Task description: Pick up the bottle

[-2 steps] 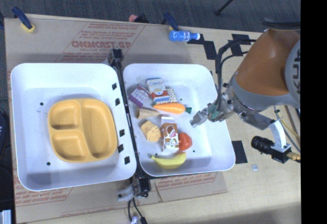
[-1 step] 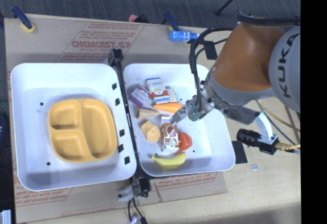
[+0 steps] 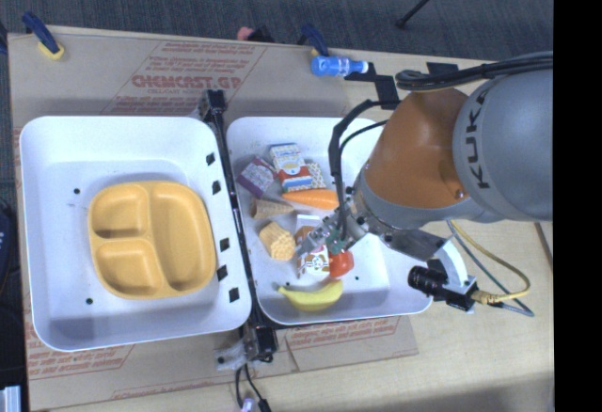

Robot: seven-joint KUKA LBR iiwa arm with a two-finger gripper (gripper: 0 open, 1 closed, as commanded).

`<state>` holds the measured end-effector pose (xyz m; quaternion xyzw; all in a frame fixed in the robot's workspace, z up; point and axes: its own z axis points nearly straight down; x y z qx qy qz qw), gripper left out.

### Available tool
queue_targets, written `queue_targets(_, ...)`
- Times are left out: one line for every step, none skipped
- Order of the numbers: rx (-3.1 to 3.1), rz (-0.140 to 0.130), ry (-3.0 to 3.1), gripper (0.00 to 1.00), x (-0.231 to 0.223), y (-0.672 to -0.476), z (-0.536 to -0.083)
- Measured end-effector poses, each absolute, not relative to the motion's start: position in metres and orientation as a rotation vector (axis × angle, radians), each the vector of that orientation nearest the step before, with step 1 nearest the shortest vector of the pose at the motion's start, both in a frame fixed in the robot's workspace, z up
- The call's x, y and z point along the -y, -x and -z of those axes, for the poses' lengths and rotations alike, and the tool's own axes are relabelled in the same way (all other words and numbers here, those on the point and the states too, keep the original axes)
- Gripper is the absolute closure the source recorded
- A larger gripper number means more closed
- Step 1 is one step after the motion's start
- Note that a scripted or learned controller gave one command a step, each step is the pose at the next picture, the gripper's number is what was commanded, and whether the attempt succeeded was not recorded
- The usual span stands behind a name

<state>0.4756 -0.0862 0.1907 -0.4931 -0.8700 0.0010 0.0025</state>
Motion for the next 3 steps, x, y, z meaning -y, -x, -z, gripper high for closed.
queue_targets(2.602, -0.002, 1.758, 1.00, 0.079, -0.477, -0.258)
queue_targets(2.627, -0.002, 1.718, 1.00, 0.060, -0.476, -0.232)
queue_targets(2.517, -0.001, 1.880, 1.00, 0.072, -0.477, -0.360)
